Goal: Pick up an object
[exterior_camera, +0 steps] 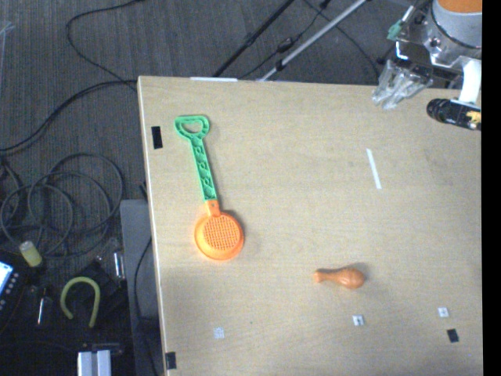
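A toy strainer with a green handle and an orange mesh head (213, 210) lies on the pale bench surface at the left. An orange drumstick-shaped toy (342, 276) lies lower and right of centre. My gripper (393, 92) hangs at the top right, near the far edge of the surface, well away from both toys. Nothing is between its pale fingers.
A short white strip (374, 168) lies on the surface below the gripper. Small black and white markers sit near the front edge and at the left. Cables and a green hook lie on the floor left of the bench.
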Motion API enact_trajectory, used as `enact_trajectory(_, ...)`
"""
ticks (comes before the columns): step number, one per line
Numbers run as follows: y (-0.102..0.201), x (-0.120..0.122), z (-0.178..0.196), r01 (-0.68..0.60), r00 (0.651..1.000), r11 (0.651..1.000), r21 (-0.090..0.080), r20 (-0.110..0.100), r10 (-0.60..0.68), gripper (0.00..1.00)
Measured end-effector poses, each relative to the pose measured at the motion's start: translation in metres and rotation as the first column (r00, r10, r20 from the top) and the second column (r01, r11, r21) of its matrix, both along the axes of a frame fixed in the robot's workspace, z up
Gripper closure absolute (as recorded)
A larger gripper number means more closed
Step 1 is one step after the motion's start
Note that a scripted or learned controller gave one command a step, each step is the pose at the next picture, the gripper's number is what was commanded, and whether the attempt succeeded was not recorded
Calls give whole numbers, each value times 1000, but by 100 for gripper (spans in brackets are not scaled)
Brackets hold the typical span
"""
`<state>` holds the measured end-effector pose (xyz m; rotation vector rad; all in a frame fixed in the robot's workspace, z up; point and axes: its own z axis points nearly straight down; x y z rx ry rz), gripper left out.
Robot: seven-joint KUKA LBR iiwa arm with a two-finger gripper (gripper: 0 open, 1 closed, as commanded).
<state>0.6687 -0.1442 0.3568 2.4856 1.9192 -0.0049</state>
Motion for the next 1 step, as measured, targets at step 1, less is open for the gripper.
enact_trajectory(1, 0, 0, 9, -1, 1000, 1000, -5, -2, 1, 100)
